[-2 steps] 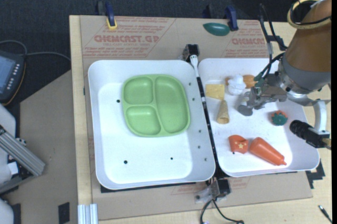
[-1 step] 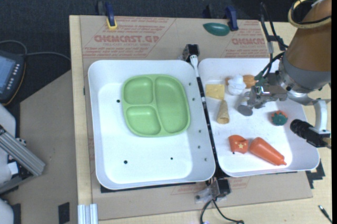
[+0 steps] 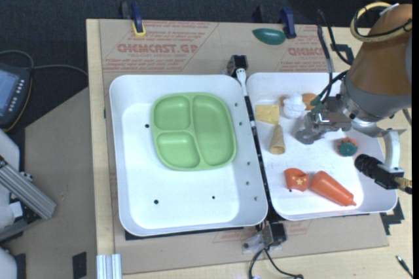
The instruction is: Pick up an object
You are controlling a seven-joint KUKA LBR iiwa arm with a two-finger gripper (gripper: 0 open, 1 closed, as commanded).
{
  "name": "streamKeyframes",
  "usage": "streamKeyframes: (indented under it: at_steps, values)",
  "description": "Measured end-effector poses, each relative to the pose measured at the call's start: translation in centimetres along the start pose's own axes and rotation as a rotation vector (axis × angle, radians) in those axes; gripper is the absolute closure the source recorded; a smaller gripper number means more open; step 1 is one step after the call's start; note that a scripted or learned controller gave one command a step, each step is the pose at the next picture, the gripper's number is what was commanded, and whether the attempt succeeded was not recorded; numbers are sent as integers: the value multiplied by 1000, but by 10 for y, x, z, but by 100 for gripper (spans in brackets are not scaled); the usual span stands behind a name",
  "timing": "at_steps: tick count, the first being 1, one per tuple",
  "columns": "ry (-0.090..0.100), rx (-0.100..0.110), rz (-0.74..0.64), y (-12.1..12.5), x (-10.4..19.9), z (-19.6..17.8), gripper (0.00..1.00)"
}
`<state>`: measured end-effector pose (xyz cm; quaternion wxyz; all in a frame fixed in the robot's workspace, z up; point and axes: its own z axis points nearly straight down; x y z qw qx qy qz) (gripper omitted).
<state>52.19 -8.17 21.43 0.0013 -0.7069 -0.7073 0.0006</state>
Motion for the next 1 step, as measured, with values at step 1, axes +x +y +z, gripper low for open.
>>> streamKeyframes:
  at_steps: [1]
  values:
    - [-1, -6, -1, 6, 8, -10, 100]
